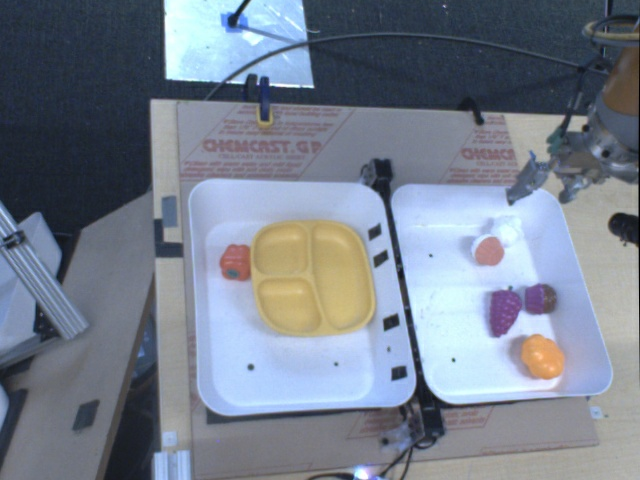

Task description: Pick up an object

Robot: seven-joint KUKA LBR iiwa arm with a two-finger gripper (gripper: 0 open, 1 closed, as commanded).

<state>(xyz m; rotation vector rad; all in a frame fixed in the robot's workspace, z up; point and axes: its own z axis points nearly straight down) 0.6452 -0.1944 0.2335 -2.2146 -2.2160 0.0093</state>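
The claw [552,176] hangs at the upper right of the frame, over the top right corner of the right bin [440,368]; its two fingers look spread apart with nothing between them, one tip pointing down-left toward the bin's rim.

Nearest to it, in the upper part of that bin, lies a small toy [493,247] with a salmon-pink round face and a white end, just below and left of the claw; I judge it light, hard plastic, smooth and likely to slip, so a pinch across its rounded middle would suit best. Further down sits a purple fruit [504,311] with a bumpy skin, perhaps grapes or a berry; touching or just beside it on its right is a darker plum-coloured piece [541,298]; the two lie so close that a finger may nudge one while closing on the other. At the lower right of the bin rests an orange fruit [541,357], rounded and well clear of its neighbours; it seems the easiest target, light and stiff, taken across its widest part.

Outward again, the left bin [300,388] holds a yellow divided tray [310,275], wide and flat, awkward for so narrow a spread; a small red-orange toy [235,262] lies just beside the tray's left edge; both bins rest on the desk [180,178].
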